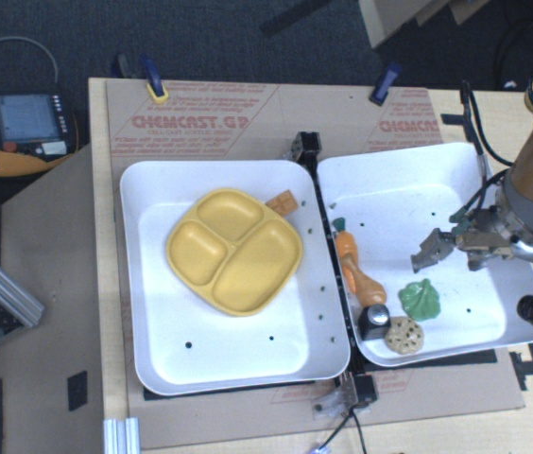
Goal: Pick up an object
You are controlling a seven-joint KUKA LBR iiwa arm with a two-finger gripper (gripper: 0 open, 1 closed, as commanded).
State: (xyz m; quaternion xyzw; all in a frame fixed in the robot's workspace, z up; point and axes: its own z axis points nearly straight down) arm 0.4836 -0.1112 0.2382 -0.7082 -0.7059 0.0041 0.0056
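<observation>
Bench and surroundings: a pale wooden bench (106, 253) covered with a brown printed cardboard sheet (210, 121) bears two shallow white plastic bins side by side, the left bin (153, 348) and the right bin (418, 168). Two blue clamps (153, 78) pin the sheet at its 12 o'clock edge. A handheld control pendant with a screen (21, 126) lies off the bench at 9 o'clock on dark carpet.

Contents, counted: the left bin holds one yellow three-compartment plastic plate (235, 251) and one small orange-brown block (283, 202) touching the plate at its 1 o'clock rim. The right bin holds four things: one orange toy carrot (350, 265), one green leafy toy (421, 298), one black-and-silver round object (373, 319) and one speckled tan cookie (404, 335), clustered toward 7 o'clock.

The grey two-finger gripper (434, 252) hangs over the right bin, at 12 o'clock from the leafy toy, jaws apart and holding nothing.
</observation>
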